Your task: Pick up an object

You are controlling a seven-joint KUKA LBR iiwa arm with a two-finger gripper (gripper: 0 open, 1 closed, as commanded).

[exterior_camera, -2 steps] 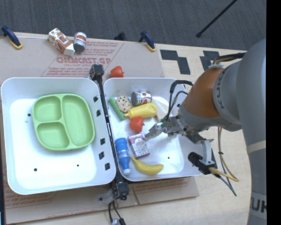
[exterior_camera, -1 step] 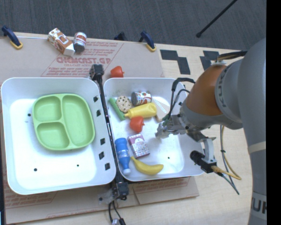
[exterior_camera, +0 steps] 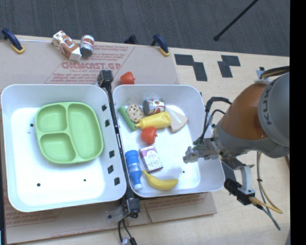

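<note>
The gripper (exterior_camera: 193,154) sits low at the right-hand edge of the right bin (exterior_camera: 194,93), over bare white floor, and from this slant I can't tell how it's set; nothing is visibly in it. Nearest candidates: the banana (exterior_camera: 160,181) near the front wall, and beside it the small pink carton (exterior_camera: 152,158) and the blue bottle (exterior_camera: 133,167), all lying loose on the bin floor. Further back, a red pepper (exterior_camera: 149,134), a yellow mustard bottle (exterior_camera: 155,120), a can (exterior_camera: 154,106), a cookie (exterior_camera: 134,113) and a pale wedge (exterior_camera: 177,121) crowd together. Across the divider, the left bin (exterior_camera: 20,188) holds a green divided plate (exterior_camera: 69,132). By my read the pick hasn't landed: choosing, closing and lifting are all left.
</note>
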